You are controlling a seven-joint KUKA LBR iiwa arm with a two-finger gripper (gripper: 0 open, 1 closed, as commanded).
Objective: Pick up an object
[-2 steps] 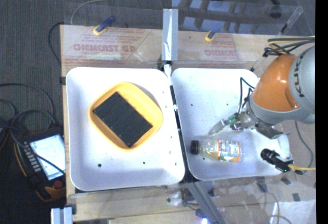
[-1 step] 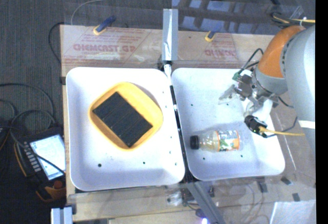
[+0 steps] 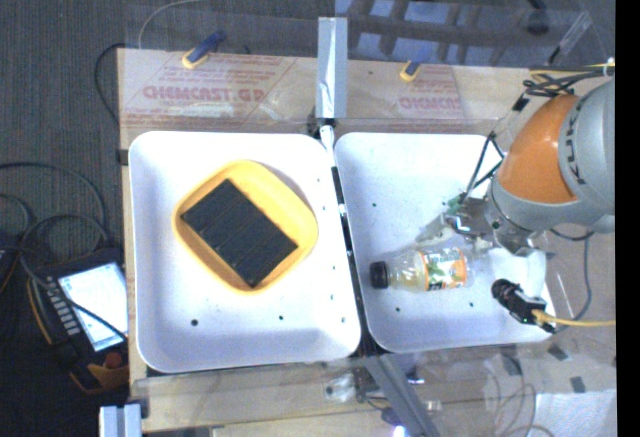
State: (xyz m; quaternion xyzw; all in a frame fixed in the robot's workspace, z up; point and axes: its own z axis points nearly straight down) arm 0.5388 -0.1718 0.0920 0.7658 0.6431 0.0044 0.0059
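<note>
A clear plastic bottle (image 3: 425, 271) with an orange label and a black cap lies on its side in the right bin (image 3: 400, 180), near the front wall, cap pointing left. My gripper (image 3: 463, 223) hangs low over the bin just above and right of the bottle's base, under the orange-banded wrist (image 3: 535, 165). Whether it touches the bottle is unclear. In the left bin (image 3: 150, 255) sits a yellow dish (image 3: 300, 210) with a flat black ribbed pad (image 3: 240, 230) on it.
A black plug on a yellow cable (image 3: 515, 297) hangs at the right bin's front right corner. The divider between the bins (image 3: 342, 225) runs close to the bottle's cap. Clear panels and clamps stand behind both bins.
</note>
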